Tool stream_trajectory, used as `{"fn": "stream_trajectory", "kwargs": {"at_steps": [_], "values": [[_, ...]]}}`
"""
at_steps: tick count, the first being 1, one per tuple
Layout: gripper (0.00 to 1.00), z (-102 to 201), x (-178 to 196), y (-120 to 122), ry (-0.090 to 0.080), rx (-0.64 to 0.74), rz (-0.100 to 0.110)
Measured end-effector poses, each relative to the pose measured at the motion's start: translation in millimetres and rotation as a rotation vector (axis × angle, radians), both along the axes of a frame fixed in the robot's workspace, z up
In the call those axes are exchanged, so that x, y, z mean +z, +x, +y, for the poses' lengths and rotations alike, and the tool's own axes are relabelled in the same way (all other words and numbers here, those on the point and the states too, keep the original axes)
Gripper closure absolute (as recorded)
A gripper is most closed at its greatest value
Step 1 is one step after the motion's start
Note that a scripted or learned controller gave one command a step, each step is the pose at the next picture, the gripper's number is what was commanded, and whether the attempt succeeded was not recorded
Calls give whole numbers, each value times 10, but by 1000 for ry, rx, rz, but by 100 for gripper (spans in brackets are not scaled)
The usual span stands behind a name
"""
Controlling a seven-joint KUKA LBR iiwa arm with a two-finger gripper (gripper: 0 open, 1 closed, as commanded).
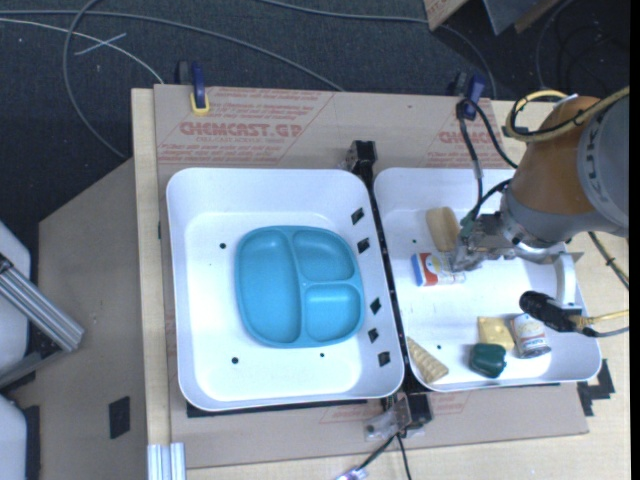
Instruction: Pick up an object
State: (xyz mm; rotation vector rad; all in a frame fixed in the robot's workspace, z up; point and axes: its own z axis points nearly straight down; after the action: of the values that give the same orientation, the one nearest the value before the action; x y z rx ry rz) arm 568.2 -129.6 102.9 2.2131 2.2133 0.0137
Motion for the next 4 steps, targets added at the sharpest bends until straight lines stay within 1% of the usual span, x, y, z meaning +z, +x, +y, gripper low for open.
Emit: {"fn": "stream_trajectory", "kwargs": {"at_steps": [1,2,3,4], "values": [[100,99,499,18,2,2,9],[100,100,1040,32,1,2,9],[100,602,1174,152,4,6,11],[100,1212,1174,236,5,7,13]]}}
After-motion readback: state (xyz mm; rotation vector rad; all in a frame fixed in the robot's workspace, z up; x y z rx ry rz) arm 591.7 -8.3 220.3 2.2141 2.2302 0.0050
